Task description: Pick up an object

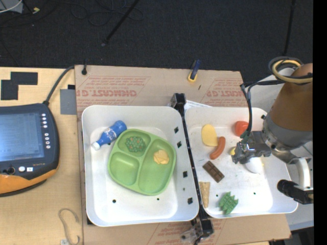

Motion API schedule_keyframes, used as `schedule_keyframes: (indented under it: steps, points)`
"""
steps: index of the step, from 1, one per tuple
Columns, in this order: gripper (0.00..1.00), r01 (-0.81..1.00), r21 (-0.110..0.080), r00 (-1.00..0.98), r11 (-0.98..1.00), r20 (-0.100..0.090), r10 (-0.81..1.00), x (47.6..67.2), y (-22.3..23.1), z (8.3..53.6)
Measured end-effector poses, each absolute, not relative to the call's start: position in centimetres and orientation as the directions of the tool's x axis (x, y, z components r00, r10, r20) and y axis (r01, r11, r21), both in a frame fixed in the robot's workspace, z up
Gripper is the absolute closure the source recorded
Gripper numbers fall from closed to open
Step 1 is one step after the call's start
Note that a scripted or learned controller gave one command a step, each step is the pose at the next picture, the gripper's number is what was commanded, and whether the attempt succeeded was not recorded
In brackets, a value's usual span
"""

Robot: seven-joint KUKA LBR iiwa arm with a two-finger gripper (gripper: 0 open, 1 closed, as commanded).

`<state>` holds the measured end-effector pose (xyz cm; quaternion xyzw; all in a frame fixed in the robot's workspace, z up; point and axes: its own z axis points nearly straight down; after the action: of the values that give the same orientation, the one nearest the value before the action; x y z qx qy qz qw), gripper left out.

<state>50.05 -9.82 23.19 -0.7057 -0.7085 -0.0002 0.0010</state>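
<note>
White right bin (265, 200): end effector (244, 153), grip state unclear, low beside its right rim.

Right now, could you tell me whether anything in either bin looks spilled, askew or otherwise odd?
Mostly normal. The blue bottle lies on its side in the left bin, beside the green divided plate. In the right bin, toy foods lie scattered, and a tan wedge leans against the wall between the bins. Nothing looks spilled or broken.
</note>
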Motion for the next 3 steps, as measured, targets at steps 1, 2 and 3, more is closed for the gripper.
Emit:
schedule_keyframes:
  steps: [1,2,3]
  points:
    - [1.0,1.0,-0.002,-0.003,0.003,0.001,1.0,53.1,-6.3,22.6]
    - [1.0,1.0,-0.001,-0.001,0.001,0.0,1.0,55.4,-4.9,23.6]
    - [1.0,1.0,-0.004,0.001,-0.001,0.0,1.0,55.2,-5.8,23.4]
